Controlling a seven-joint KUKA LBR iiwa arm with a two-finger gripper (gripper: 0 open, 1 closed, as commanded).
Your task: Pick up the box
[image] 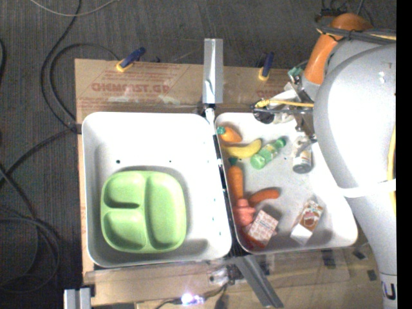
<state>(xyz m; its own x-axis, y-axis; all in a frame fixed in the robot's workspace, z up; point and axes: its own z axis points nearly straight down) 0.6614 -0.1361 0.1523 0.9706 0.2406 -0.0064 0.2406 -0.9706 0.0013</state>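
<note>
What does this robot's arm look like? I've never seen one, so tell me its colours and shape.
The arm is a thick, smooth, rounded shell in pale grey. An orange band rings it above the wrist. Past the band it narrows to a small gripper made of dark and silvery metal parts. Part of a black printed letter shows low on the shell.

The arm [360, 127] reaches in from the right. Its broad grey link lies right of the gripper [301, 134] and runs below it toward the lower edge. The orange band [320, 58] sits above the gripper and a little to its right, and the wrist [308, 85] slants down from the band. The gripper hangs low at the arm's left side, partly hidden by the grey link.
</note>
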